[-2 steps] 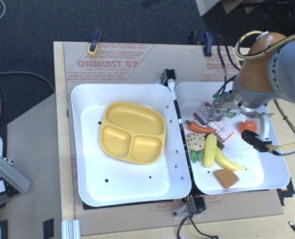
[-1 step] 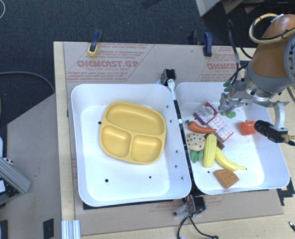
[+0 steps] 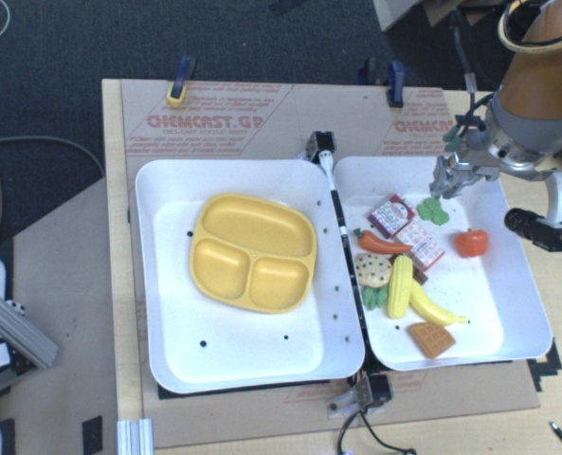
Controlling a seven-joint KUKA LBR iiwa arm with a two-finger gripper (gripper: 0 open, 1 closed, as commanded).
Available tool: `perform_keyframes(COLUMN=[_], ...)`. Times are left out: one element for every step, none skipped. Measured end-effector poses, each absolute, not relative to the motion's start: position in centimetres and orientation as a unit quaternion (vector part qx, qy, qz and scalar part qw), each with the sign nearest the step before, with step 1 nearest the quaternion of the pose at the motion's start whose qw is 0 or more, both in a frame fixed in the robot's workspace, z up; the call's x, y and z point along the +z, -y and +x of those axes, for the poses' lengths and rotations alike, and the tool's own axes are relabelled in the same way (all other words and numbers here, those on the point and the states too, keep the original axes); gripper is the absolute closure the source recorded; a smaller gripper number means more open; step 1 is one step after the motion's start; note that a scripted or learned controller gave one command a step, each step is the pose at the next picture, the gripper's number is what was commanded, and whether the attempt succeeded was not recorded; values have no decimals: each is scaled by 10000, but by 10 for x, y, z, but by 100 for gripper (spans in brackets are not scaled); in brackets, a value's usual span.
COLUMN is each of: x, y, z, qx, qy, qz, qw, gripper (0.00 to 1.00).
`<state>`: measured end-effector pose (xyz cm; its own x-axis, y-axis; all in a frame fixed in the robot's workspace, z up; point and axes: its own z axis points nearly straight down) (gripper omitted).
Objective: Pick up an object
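Observation:
My gripper (image 3: pixel 444 188) hangs over the back of the right bin (image 3: pixel 513 297), just above a green leafy toy (image 3: pixel 434 211). Whether its fingers are open or shut I cannot make out. Below it lie two red-and-white snack packets (image 3: pixel 391 216) (image 3: pixel 425 247), an orange carrot (image 3: pixel 383 245), a red tomato (image 3: pixel 471 244), a cookie (image 3: pixel 371 270), a corn cob (image 3: pixel 399 286), a banana (image 3: pixel 435 308) and a brown cracker (image 3: pixel 431 339). Nothing shows between the fingers.
The left bin (image 3: pixel 167 292) holds a yellow divided plate (image 3: pixel 253 252). A black divider with screws (image 3: pixel 342 245) runs between the bins. Blue and yellow clamps (image 3: pixel 179 81) (image 3: pixel 394 81) grip the board's far edge.

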<state>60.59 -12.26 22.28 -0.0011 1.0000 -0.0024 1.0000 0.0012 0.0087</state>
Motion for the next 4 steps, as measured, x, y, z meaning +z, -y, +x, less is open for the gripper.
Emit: perform_keyframes(x=[223,234,218,227], y=[58,7,-42,-76], z=[603,603,606,607], qx=[3,15,-8,15], qy=[-7093,-7094,-7091,-7088], qz=[7049,7048,7051,7054], qw=[-15,3,-21,5], gripper=[100,100,100,100])
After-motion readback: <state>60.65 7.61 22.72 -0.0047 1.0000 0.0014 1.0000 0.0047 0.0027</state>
